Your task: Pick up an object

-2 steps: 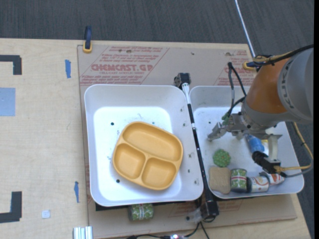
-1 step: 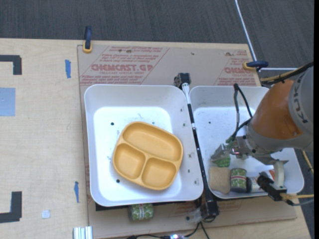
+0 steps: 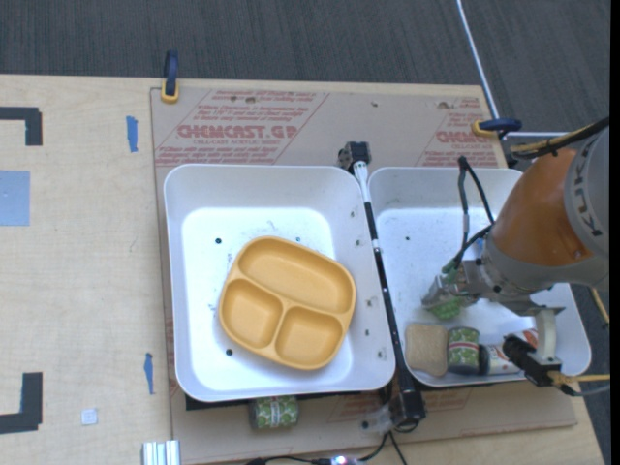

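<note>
Where the gripper (image 3: 449,294) hangs, a green thing (image 3: 445,309) lies near the right bin's (image 3: 421,226) middle. Open or closed, I can't tell.

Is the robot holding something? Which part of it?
Cannot tell. The gripper sits right over a green thing in the right bin, hiding any hold.

**Objects lying in the two bins**

A yellow-orange plate (image 3: 288,301) with three compartments lies flat and open side up in the left bin (image 3: 194,201), turned at a slant to the walls. In the right bin (image 3: 417,197), a small green, leafy-looking item (image 3: 447,307) sits right at the hand (image 3: 450,289); whether it is gripped cannot be told. By the near wall a tan spongy block (image 3: 426,348) touches a small green-labelled can (image 3: 466,350). Just beside the can lies a white-and-red item (image 3: 499,359), partly hidden.
</note>
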Available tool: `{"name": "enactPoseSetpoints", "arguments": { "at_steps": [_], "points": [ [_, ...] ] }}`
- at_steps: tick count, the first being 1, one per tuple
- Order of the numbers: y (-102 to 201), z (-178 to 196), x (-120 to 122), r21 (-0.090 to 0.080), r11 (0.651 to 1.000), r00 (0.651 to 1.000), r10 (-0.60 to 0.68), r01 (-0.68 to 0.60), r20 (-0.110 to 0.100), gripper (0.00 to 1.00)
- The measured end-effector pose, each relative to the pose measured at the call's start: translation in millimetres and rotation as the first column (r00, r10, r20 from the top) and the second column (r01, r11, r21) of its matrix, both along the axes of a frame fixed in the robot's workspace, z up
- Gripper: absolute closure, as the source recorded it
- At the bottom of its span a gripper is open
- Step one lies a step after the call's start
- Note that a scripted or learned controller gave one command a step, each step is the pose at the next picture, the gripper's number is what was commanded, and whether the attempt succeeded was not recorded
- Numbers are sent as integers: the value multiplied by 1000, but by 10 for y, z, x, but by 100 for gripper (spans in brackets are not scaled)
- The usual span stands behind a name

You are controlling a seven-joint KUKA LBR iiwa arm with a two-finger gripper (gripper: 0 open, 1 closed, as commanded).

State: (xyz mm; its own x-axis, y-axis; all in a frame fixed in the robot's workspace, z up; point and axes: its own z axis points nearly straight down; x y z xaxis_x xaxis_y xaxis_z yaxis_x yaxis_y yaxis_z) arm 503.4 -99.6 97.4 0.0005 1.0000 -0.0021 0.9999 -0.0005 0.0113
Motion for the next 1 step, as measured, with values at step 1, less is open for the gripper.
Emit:
{"name": "enactPoseSetpoints", "arguments": {
  "at_steps": [1],
  "points": [
    [506,879,-226,3,1000,1000,3,-3,-8,100]
  ]
}}
